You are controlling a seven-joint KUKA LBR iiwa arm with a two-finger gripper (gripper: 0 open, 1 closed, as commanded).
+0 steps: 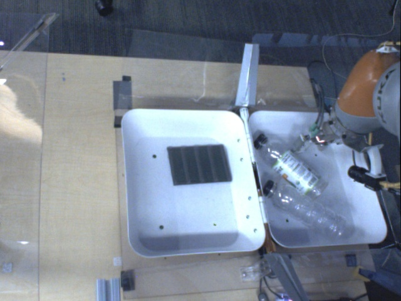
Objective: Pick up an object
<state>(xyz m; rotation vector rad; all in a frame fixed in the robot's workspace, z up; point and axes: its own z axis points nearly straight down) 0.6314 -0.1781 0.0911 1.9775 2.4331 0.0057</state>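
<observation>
A robotics lab here: two white bins (188,243) bolted on a pale wooden surface (69,187), clear guard panels (25,105) around, loose cables (351,42) trailing over dark carpet (188,5).

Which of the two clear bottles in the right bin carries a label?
The upper bottle, lying nearer the bin's far wall: a white label wraps its middle. The lower bottle, toward the near edge, is bare clear plastic.
</observation>
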